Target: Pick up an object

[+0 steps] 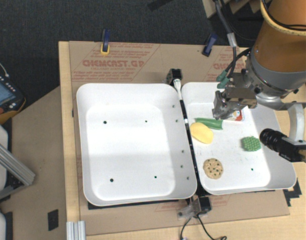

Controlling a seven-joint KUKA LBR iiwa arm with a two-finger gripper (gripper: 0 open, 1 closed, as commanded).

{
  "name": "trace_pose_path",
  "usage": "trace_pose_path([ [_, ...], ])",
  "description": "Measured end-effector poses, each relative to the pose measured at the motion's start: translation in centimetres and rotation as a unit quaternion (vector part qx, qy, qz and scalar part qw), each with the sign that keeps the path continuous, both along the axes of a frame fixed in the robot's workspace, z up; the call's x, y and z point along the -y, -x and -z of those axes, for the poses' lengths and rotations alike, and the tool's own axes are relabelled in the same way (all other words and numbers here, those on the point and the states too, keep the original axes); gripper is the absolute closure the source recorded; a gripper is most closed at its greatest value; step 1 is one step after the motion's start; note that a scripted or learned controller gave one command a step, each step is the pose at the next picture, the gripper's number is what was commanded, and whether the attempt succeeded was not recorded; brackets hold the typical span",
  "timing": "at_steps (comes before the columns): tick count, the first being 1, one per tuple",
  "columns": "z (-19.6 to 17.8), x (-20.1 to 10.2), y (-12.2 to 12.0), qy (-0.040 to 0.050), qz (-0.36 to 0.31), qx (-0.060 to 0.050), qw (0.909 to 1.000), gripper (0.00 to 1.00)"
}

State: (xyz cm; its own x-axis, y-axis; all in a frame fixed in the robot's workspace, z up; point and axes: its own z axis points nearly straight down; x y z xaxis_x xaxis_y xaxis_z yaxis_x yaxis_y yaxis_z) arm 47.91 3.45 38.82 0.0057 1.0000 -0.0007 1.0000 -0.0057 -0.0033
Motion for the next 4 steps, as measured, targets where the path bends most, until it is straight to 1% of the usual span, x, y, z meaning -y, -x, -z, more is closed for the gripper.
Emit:
trace_pose_path([
  [2, -2.2, -0.3, -0.2, 0.0002, -0.003, 0.004, 1.0000, 1.00],
  [3, 2.5, -4.9, -8.5, -0.0003, -0.005, 0.003, 1.0000, 1.00],
  [4, 4.4, -9.3, -4.7, -0.0006, -0.005, -0.001, 1.0000, 1.00],
])
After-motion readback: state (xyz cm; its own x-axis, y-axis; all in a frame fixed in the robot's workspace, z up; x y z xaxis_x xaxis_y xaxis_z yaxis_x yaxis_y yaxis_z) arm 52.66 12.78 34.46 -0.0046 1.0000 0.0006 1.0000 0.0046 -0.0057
